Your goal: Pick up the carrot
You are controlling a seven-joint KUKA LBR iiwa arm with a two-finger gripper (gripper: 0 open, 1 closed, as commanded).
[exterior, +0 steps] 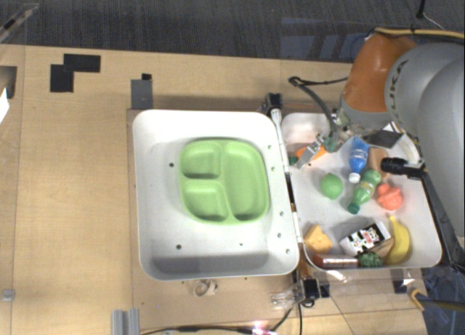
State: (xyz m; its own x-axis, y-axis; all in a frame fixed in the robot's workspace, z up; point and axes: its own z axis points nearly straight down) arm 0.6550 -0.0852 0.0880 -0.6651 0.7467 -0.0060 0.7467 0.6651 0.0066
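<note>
The green divided plate (221, 179) lies in the left bin (152, 203), and the carrot (311, 153) lies right of the plate, in the right bin's (434, 243) upper-left corner. The end effector (328, 142) is just right of the carrot, probably lined up to grasp it, though I cannot tell its state. Beyond the plate, the wooden tabletop (65, 203) meets dark carpet (240, 3).

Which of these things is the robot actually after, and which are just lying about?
For the job:
carrot, at the right bin's upper left
gripper, right next to the carrot

Just lying about:
green divided plate in the left bin
blue bottle
green ball
green bottle
banana
cheese wedge
</note>
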